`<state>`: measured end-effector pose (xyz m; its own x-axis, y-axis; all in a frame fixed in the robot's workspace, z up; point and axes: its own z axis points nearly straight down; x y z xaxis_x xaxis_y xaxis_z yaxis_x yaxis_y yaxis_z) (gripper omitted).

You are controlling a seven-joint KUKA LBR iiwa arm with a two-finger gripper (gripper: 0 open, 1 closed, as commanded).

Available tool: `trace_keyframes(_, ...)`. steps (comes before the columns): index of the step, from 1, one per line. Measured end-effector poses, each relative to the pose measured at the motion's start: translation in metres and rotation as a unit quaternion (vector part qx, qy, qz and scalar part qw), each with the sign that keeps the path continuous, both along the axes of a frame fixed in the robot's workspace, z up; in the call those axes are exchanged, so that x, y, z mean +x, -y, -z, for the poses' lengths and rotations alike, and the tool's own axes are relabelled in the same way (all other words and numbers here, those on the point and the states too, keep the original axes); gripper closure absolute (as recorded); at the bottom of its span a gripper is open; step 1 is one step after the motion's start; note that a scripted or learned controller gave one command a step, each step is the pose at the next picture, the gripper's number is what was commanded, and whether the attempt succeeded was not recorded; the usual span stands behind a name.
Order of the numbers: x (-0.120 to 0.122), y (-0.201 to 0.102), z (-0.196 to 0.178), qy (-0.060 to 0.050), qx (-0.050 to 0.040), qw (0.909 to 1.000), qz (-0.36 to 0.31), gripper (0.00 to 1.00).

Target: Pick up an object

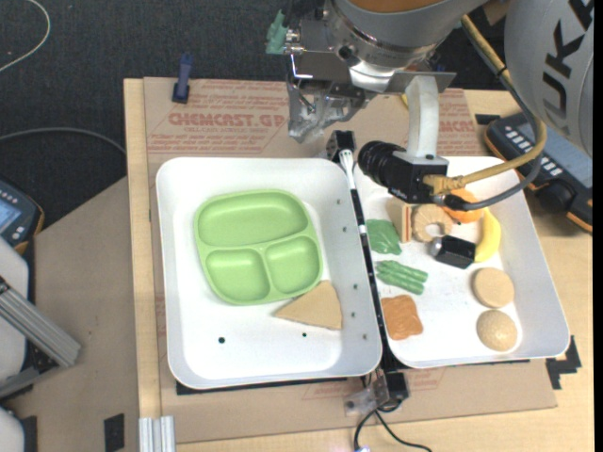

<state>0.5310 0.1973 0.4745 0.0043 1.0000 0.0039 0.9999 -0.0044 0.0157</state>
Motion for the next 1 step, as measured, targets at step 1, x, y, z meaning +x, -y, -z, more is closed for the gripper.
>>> trace_keyframes(1, -0.0557, 0.0189, 0.1375, -0.017, -0.005, 0.9998, -0.001, 1.0)
